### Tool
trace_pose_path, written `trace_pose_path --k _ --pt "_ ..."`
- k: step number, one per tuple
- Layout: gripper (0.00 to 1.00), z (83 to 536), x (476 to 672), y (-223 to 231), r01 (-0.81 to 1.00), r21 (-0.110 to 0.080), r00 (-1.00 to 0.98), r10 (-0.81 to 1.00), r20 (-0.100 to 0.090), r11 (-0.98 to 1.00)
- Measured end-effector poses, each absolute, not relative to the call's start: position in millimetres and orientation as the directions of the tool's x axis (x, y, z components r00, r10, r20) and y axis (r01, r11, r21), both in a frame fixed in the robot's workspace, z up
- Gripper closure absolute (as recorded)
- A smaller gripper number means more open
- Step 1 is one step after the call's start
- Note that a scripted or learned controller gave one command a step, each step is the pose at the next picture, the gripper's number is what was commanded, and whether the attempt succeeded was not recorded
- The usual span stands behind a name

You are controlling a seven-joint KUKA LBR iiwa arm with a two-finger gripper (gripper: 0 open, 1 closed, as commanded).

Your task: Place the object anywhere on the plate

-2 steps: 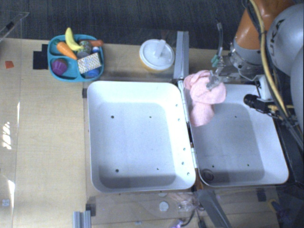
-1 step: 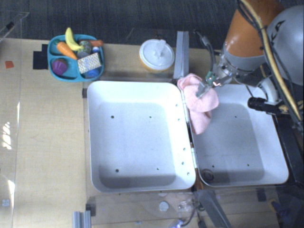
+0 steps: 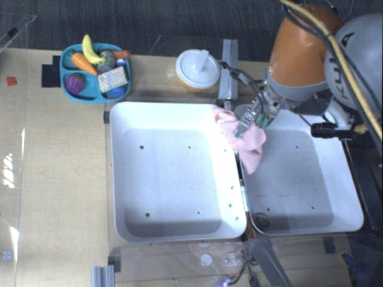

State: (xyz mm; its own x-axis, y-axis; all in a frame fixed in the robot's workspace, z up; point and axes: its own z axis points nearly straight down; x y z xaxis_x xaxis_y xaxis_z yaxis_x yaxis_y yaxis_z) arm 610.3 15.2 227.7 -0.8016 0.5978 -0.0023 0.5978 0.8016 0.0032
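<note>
Apparently clamped claw (image 3: 250, 122) on pink cloth (image 3: 246, 139), lifted over divider between bins for carrying toward blue plate (image 3: 96, 73).

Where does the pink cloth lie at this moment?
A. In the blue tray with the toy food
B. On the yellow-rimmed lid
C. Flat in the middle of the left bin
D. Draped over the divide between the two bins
D: the pink cloth lies across the edge where the left bin meets the right bin, under the gripper.
</note>
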Motion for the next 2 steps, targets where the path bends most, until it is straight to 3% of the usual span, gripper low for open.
trace_pose_path --k 1,2 --pt "1.0 235.0 581.7 55.2 0.238 0.003 -0.971 0.238 -0.004 0.971" --pt "1.0 221.4 540.1 85.1 0.001 0.002 -1.0 0.001 -0.002 1.0"
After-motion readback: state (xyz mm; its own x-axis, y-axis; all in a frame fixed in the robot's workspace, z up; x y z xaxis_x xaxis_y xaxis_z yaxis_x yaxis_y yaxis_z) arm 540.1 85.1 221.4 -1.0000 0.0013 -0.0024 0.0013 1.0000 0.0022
